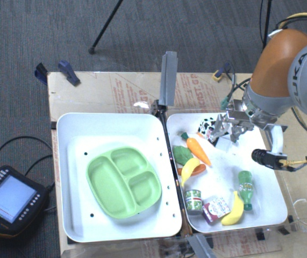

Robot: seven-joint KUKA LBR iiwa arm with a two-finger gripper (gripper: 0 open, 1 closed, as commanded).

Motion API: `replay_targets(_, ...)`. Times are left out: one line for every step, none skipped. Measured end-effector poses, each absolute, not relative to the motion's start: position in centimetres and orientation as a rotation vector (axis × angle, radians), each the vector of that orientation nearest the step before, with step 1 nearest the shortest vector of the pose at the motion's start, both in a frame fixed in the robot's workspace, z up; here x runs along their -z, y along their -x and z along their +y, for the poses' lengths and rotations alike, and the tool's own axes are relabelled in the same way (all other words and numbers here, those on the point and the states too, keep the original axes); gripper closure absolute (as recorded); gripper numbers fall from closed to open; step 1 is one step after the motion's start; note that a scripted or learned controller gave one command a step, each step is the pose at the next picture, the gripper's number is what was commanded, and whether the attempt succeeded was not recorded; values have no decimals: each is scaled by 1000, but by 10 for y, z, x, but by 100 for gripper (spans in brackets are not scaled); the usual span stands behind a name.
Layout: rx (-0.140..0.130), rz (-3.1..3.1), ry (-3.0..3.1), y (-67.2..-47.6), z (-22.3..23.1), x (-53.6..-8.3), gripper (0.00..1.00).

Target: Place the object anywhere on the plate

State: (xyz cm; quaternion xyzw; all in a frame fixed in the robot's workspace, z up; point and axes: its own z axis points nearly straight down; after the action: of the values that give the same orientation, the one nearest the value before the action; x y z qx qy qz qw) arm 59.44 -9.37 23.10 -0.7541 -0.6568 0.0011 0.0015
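Plate [123, 183], pale green with three compartments, lies in the left bin [70, 138], toward that bin's near right part. The right bin [276, 195] holds the loose things: a carrot [198, 150] toward the far left corner, a black-and-white cow toy [207, 127] just beyond it by the far edge, a green leafy piece [181, 155] and a yellow-and-orange piece [190, 169] along the left edge, a small green can [193, 201] and a pink packet [215, 209] near the near edge, a banana [235, 209] beside the packet, and a green bottle [245, 188] just beyond the banana. Nothing rests on the plate. The tool [229, 129] hangs over the far part of the right bin, just right of the cow toy and beyond the carrot. Its fingers point down with a small gap between them, and I see nothing held there. The arm's orange band [279, 69] sits above it at the worktop's far right corner.
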Motion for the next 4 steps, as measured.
replay_targets(-8,-1950,2456,-583,-24,-198,100)
replay_targets(-4,-1984,2430,-541,41,-187,100)
replay_targets(-9,-2120,2313,-534,157,-219,100)
replay_targets(-7,-2235,2202,-567,130,-140,100)
